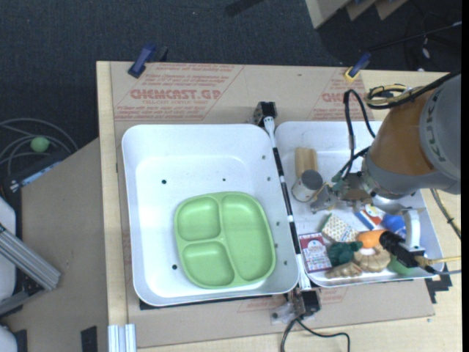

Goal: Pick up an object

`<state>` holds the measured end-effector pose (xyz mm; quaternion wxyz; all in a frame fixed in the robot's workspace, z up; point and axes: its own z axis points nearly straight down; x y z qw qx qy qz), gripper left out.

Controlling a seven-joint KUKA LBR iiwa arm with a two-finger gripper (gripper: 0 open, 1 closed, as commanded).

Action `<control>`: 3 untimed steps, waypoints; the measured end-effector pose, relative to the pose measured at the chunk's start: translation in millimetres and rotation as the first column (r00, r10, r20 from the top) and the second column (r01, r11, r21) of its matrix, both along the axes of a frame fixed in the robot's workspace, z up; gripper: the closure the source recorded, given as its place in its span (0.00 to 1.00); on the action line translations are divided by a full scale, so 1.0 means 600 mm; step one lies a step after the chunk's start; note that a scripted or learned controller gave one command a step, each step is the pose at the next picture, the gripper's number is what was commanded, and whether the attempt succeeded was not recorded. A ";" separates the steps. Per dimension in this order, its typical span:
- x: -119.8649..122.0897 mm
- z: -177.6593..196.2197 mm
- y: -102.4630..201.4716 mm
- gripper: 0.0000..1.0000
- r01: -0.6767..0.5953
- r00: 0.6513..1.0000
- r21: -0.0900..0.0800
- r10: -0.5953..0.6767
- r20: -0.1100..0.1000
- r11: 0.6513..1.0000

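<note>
My gripper [334,194] is low inside the right bin [322,134], under the grey wrist and orange band of the arm. It sits just right of a grey cup-like cylinder [308,182] and a wooden cylinder [305,159]. Directly below it lies a patterned packet [338,228]. Along the bin's front lie a red and white card [314,252], a dark green item [342,254], an orange piece [370,237], a blue piece [393,223] and a tan item [360,267]. The arm hides part of the bin's right side.
The left bin [146,160] holds a green divided plate [222,238]. A black divider rail [282,189] runs between the bins. Cables cross the bench at the back right [381,94]. Cardboard [183,94] lies behind the bins.
</note>
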<state>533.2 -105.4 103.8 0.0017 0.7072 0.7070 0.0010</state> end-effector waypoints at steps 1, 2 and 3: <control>0.014 -0.033 0.023 0.00 -0.001 1.000 0.001 0.001 -0.005 1.000; 0.063 -0.032 0.020 0.00 -0.001 1.000 0.000 0.001 -0.003 1.000; 0.064 -0.016 0.020 1.00 -0.001 1.000 0.000 0.001 -0.001 1.000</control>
